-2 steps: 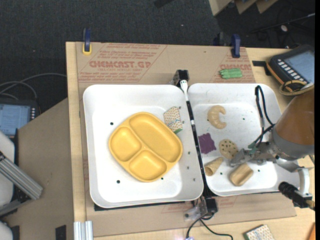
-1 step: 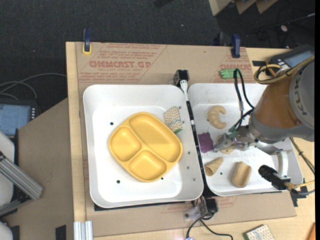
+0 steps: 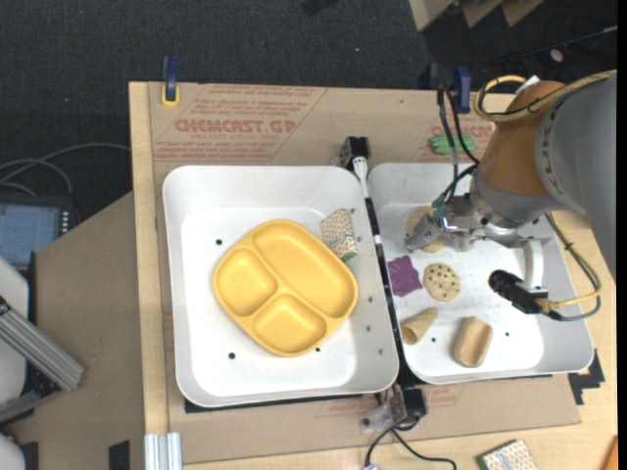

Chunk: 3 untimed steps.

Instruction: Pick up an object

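The counter (image 3: 245,116) under me is flat brown cardboard with red print. On it sit two shallow white bins with rounded corners, smooth and glossy: the left bin (image 3: 196,204) and the right bin (image 3: 558,346), touching along their inner rims. My arm (image 3: 558,155) reaches in over the right bin, grey and rounded, with an orange band. A yellow plate (image 3: 284,284) lies in the left bin, smooth plastic, divided into three hollows. A patterned, crumpled scrap (image 3: 339,229) rests just beside its upper right edge. My gripper (image 3: 436,225) hangs low over the upper left of the right bin; I cannot tell how it stands. Below it lie a tan cylinder (image 3: 472,341), a purple flat piece (image 3: 403,274), a tan cone (image 3: 418,324) and a round speckled cookie (image 3: 442,282).
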Tool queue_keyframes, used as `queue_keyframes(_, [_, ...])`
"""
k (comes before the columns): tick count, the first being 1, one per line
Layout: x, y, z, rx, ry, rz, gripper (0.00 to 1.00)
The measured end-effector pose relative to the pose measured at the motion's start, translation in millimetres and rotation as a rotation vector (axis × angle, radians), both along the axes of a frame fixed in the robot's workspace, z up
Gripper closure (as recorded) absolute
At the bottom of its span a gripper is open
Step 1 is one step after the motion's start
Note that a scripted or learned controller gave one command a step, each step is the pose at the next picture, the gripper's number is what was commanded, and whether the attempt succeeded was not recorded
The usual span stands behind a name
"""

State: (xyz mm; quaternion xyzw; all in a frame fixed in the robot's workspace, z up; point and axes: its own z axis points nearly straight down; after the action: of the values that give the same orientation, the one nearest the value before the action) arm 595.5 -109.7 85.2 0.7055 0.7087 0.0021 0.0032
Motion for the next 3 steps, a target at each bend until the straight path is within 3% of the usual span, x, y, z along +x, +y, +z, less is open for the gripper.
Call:
queue_keyframes(1, [74.5,2.2,0.6,-0.001,0.0,-0.001,0.0])
queue_keyframes(3, [71.1,15.8,-0.2,0.001,0.008,-0.004,0.0])
